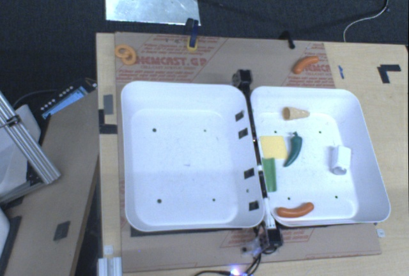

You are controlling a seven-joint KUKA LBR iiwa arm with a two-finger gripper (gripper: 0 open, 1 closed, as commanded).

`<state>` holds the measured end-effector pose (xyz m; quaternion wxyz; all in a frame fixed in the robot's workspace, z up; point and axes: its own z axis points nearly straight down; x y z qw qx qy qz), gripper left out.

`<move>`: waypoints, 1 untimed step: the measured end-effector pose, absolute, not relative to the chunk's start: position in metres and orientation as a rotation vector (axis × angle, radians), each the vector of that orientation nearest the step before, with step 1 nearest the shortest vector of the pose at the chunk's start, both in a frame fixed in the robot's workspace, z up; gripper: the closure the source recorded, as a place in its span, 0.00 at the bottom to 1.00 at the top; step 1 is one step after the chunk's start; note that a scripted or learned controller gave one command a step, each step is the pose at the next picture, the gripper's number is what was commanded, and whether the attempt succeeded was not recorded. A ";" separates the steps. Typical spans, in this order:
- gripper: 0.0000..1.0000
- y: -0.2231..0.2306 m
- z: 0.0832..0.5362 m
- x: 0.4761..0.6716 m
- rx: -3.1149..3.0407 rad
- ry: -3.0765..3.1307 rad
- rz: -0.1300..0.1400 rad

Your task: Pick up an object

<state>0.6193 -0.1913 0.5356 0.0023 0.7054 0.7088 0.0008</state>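
We count six candidates in the right bin [367, 140], all loose on its floor. A yellow block [273, 146] lies near the left wall with a green stick [270, 174] just below it, the two touching or nearly so. A green pepper [293, 149] sits just beside the block. An ice-cream cone [295, 113] rests toward the far wall, a white cup [339, 160] lies on its side to the right, and an orange sausage [294, 209] hugs the near wall.

We cannot tell how the gripper's hand is set, so we make no claim about it.

We judge the clustered pieces riskiest: closing on the block could catch the pepper or stick and push all three aside. The sausage is so close to the wall that a finger might strike the rim. The cup may roll; it is also pale against the bin.

The left bin [185, 92] adjoins, joined by black clips. A second sausage [305, 64] and a pretzel [125, 54] lie outside on the cardboard.
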 end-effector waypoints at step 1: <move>1.00 -0.207 0.535 0.596 2.219 2.220 0.002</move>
